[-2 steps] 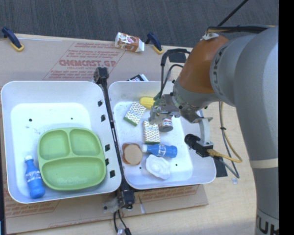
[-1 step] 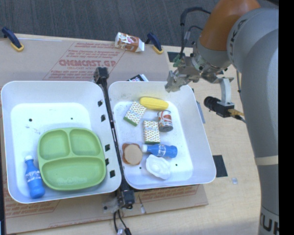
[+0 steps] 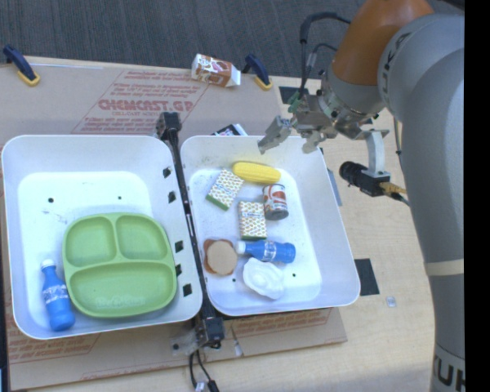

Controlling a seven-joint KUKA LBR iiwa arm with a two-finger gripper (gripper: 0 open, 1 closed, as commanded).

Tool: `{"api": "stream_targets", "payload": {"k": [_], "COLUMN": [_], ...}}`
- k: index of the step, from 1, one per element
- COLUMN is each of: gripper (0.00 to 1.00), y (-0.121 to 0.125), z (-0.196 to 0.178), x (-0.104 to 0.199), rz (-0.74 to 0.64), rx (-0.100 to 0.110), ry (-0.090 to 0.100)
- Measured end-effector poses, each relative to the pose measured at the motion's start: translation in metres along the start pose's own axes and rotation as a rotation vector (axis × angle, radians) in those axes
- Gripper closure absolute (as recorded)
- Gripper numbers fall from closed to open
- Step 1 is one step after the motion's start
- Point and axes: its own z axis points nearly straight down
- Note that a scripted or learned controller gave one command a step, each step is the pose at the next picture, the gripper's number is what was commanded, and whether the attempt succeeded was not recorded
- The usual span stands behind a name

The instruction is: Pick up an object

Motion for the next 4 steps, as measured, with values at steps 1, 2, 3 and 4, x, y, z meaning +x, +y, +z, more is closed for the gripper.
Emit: {"api": "stream_targets", "payload": {"k": [1,2,3,4], "gripper": [0.0,1.0,1.0,1.0], "y": [-0.031,-0.03,-0.03,-0.03], "z": [0.139,0.128,0.118,0.108], "x": [0.038,0.039,0.039,0.04], "rz": [0.0,-0.003,-0.005,-0.008], "rx": [0.002,0.003,0.004,0.004], "ry": [0.001,0.003,0.004,0.005]}}
